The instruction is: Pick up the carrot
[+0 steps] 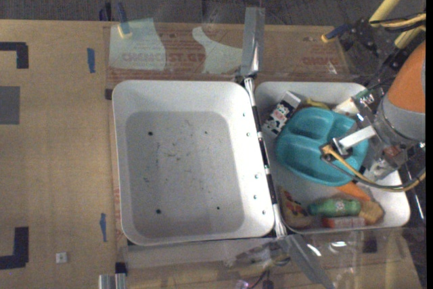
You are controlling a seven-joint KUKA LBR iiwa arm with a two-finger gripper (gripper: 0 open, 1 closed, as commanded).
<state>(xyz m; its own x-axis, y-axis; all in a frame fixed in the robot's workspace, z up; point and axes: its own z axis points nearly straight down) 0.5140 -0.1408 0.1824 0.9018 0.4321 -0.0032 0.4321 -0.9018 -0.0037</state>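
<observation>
Right now my jaws hang over the near-right edge of the teal toy. From this high view I cannot tell how wide they stand, because the grey bar and the yellow cable at my wrist cover them. My arm comes in from the right of the teal toy and crosses the rim of the bin that holds everything. The carrot is what I take the thin orange sliver just below the teal toy to be. It sits in the gap between the toy's lower edge and a green bottle one row further down. Little of it shows, and I read its long axis as running roughly side to side, with the right end dipping a bit away from the teal toy. From my jaws it therefore lies a short way toward the near wall and slightly right, close by. I judge that the move turns on this: shift off the teal toy toward the bottle, then turn so the jaws close across the sliver's short width. The gap looks tight, so the toy or the bottle could catch a jaw. A cow-print carton up-left of the teal toy is well out of the way.
</observation>
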